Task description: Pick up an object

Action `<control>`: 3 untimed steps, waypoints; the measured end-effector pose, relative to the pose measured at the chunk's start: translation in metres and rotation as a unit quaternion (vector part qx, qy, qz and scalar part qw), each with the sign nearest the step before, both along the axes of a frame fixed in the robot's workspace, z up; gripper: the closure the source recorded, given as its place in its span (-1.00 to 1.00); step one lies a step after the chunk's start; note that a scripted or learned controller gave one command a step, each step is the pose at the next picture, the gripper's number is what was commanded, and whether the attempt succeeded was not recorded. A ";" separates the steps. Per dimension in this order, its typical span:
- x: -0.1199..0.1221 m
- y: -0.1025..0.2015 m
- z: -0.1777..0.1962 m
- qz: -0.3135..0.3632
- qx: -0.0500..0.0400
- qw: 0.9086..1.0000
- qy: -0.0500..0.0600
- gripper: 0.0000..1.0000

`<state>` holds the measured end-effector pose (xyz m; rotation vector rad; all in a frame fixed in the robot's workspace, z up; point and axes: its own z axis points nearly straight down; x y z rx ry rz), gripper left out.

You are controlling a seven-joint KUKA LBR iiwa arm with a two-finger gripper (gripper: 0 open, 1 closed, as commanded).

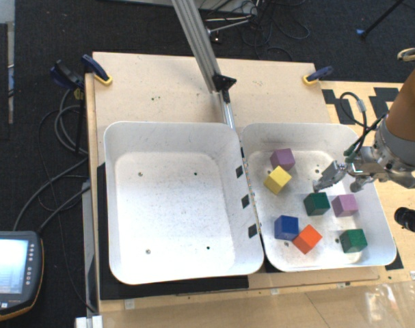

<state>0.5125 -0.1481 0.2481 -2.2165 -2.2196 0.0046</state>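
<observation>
On the pale worktop (166,87), I am hovering the claw (328,178), grip unreadable, just above-right of the dark green cube (316,203).

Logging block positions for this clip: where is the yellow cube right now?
The yellow cube sits in the right bin, upper left area, just below the purple cube and near the divider between bins.

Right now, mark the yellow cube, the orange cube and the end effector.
yellow cube (277,179), camera view, top face.
orange cube (307,238), camera view, top face.
end effector (325,179), camera view, midway between fingertips.
</observation>
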 end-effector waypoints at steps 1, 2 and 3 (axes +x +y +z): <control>0.001 0.000 0.002 -0.001 -0.001 1.000 -0.003 -1.00; -0.008 0.004 -0.056 -0.001 0.000 1.000 0.000 -1.00; -0.006 -0.005 -0.105 -0.001 0.000 1.000 0.000 -1.00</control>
